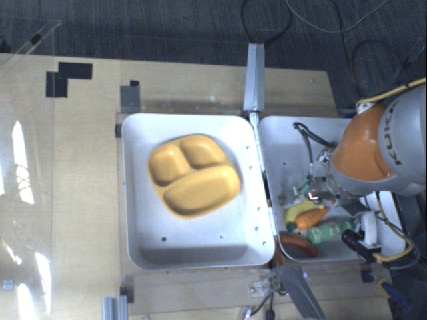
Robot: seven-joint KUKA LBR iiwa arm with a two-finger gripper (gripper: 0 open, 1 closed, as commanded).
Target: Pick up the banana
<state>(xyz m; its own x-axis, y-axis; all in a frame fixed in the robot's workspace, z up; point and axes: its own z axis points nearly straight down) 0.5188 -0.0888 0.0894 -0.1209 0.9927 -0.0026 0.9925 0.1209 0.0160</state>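
camera view | you see the banana [298, 212] near the right bin [280, 145] front-left corner, touching a carrot [311, 219] | gripper [312, 191] just above it, grip state unreadable | likely light, smooth, curved plastic: take it across the middle

The small yellow curved plastic banana [298, 211] lies flat on the floor of the right-hand white bin [283, 153], toward its six o'clock end, its length running from nine to three o'clock, touching an orange carrot-shaped toy [311, 219].
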